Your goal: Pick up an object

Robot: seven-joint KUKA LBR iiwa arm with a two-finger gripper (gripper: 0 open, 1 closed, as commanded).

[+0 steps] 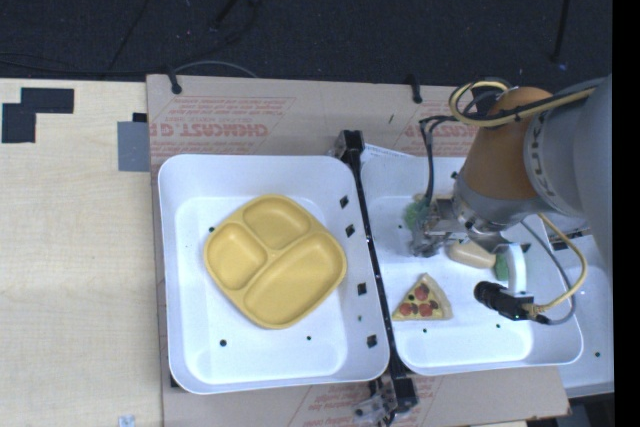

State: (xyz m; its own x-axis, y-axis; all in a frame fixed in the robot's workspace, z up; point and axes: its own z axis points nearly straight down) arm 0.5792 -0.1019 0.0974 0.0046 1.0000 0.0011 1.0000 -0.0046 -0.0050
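While I watch from the fixed overhead camera, the arm (pixel 535 160) reaches in from the right and hangs low over the right bin (pixel 560 350), its orange band directly above the wrist. The gripper (pixel 432 237) sits down in the bin's upper left part, close to the divider between the two bins. I cannot tell how the jaws stand; the wrist and cabling cover them from this angle.

Right at the jaws, on the side toward the divider, I see a small green object (pixel 414 213), touching or nearly touching the gripper; I cannot say whether it is gripped. Just to the far side of the jaws, toward the arm's base, lies a pale cream object (pixel 470 253), partly under the wrist. Below the jaws, nearer the camera's bottom edge, a toy pizza slice (pixel 423 299) lies flat on the bin floor, apart from the gripper.

Well away from the jaws, across the divider, the left bin (pixel 190 335) holds a yellow divided plate (pixel 275 260) with three compartments, lying flat.
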